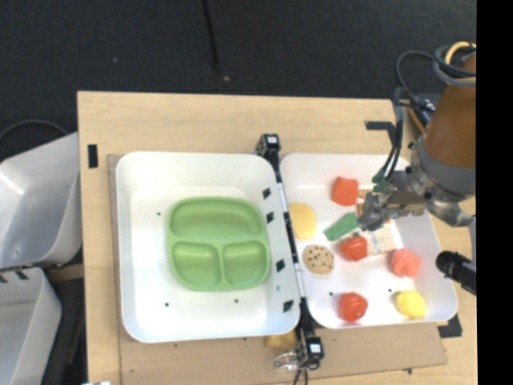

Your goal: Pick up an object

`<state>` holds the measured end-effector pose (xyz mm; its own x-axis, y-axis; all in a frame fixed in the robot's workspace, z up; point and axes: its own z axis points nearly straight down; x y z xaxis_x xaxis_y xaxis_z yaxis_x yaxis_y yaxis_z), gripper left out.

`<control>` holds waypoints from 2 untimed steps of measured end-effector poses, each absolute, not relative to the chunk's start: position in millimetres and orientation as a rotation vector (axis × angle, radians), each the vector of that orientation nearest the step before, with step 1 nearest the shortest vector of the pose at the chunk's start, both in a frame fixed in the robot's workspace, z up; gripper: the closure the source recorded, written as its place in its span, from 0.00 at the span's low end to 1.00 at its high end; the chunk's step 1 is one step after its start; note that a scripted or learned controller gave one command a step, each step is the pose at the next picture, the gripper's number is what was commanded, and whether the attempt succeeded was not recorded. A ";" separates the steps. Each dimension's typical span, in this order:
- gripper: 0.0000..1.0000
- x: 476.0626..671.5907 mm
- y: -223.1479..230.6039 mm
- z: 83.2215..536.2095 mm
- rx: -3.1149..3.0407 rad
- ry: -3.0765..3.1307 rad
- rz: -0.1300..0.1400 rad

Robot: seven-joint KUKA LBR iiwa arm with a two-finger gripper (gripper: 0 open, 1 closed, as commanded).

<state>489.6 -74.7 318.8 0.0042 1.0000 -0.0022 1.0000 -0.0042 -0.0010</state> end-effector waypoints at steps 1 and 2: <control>1.00 491.0 -74.1 331.7 2.215 2.220 0.002; 1.00 491.7 -75.0 342.3 2.207 2.226 0.002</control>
